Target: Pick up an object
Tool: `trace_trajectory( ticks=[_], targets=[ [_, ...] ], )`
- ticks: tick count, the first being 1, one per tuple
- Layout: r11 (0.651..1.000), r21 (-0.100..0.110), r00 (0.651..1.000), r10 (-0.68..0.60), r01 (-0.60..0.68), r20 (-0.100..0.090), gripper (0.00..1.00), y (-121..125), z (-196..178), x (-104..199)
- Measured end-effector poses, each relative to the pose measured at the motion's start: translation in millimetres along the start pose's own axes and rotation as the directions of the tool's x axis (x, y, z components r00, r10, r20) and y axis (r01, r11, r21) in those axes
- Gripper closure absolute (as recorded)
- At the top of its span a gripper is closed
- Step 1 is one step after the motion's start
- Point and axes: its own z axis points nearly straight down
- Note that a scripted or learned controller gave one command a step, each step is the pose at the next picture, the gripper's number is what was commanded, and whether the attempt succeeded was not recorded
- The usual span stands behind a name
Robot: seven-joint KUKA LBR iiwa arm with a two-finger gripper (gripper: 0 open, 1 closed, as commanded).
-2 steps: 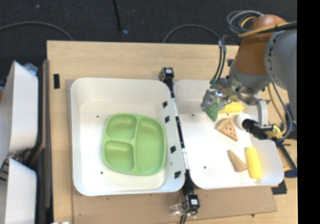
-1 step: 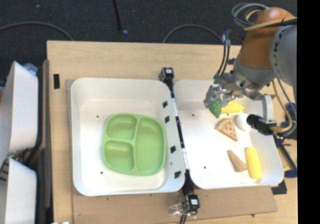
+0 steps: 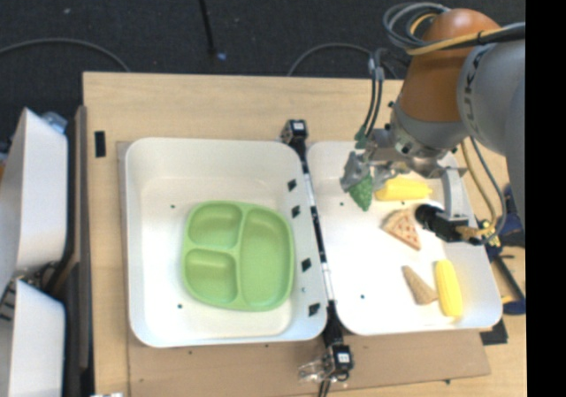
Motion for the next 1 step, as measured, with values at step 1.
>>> trace_trajectory(
  ticks=[1],
  targets=[
    [1.000,0.001,1.000,-0.001,0.001,0.000,1.00,-6.3,3.2,47.4]
  ],
)
